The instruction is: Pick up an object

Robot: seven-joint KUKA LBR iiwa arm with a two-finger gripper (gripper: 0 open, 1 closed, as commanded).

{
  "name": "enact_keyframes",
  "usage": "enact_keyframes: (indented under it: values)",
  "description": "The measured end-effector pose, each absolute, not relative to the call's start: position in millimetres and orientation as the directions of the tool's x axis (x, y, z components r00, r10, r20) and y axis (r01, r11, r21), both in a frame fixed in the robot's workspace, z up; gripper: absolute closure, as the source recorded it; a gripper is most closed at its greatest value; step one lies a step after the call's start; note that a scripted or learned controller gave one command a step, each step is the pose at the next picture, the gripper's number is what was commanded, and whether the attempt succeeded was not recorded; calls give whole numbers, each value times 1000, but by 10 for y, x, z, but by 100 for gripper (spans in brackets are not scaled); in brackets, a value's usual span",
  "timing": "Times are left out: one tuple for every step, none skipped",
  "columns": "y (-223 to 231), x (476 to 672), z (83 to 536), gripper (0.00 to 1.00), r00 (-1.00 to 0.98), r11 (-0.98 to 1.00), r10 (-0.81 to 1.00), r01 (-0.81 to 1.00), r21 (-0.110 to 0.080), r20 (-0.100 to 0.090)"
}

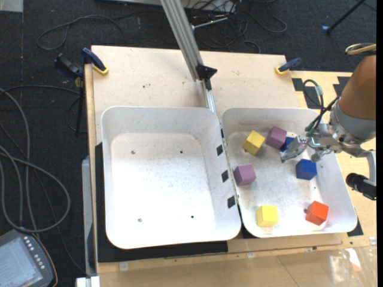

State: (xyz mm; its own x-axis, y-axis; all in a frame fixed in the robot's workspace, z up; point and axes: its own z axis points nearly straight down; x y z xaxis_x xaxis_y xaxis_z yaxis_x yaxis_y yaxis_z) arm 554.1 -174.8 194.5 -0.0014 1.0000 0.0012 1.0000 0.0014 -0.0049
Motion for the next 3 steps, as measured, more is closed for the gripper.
enact_keyframes:
  values:
    - [-1750, 5551, 1973, 0, 0, 0, 1000, 1000, 0, 0]
    - [-1666, 5601, 1396, 0, -2, 2, 1000, 1000, -5, 1]
    - [-1670, 5610, 1219, 0, -1, 1, 1000, 1000, 2, -1]
